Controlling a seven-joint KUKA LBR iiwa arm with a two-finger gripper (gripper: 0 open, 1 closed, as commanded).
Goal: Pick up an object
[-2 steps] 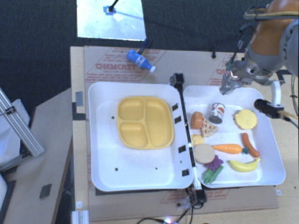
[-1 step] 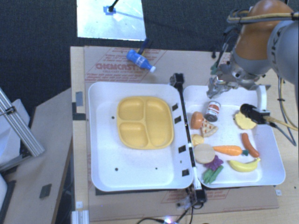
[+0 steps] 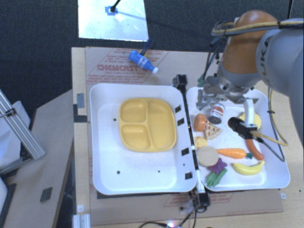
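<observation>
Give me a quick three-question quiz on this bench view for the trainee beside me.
1. True or false: the yellow divided plate lies in the left bin.
2. Which lies nearest the right bin's front edge: A carrot, B banana, C small can?
3. Fill in: the blue bottle lies on the ____ behind the bins.

Key: 1 true; 2 B; 3 cardboard.

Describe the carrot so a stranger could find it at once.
Look in the right white bin, the crowded one beside the bin holding the yellow tray. Near its front lies the carrot, just above the banana. It alone is a slim orange taper with a green tip.
</observation>
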